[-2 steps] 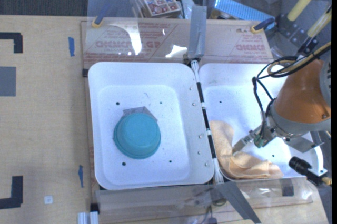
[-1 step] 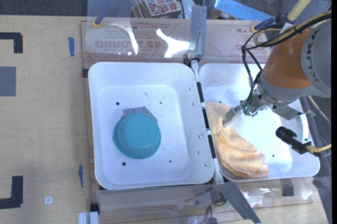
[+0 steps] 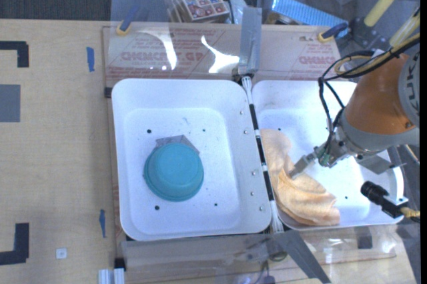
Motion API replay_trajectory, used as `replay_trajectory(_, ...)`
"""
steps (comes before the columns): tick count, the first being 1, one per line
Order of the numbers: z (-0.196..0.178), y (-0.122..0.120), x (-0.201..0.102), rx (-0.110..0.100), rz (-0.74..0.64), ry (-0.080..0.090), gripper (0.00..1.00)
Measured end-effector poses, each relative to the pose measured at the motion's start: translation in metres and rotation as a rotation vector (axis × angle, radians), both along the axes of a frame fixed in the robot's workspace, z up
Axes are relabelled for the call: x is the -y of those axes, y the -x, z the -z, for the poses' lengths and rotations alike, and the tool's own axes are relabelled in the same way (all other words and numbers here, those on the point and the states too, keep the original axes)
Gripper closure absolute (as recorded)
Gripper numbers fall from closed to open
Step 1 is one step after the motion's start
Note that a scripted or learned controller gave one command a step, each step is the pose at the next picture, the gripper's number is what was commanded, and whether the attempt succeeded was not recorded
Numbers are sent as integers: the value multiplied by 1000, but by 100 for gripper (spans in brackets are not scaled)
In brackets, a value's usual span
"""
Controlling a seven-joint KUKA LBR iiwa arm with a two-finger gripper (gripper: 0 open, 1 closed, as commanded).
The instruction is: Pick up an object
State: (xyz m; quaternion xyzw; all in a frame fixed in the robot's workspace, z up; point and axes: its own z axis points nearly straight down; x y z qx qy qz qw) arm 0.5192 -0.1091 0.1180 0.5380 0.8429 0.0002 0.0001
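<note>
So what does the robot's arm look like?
The arm is grey with a fat orange band above its wrist. Black cables loop beside it. At the end sits a small, thin metal gripper.
</note>
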Motion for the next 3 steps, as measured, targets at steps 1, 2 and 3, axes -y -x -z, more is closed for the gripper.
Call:
replay_trajectory(1, 26, 20, -3, 18, -63, 2, 0)
replay_trajectory(2, 27, 32, -7, 14, 222, 0, 0)
replay_trajectory(3, 26, -7, -10, 15, 253, 1, 0)
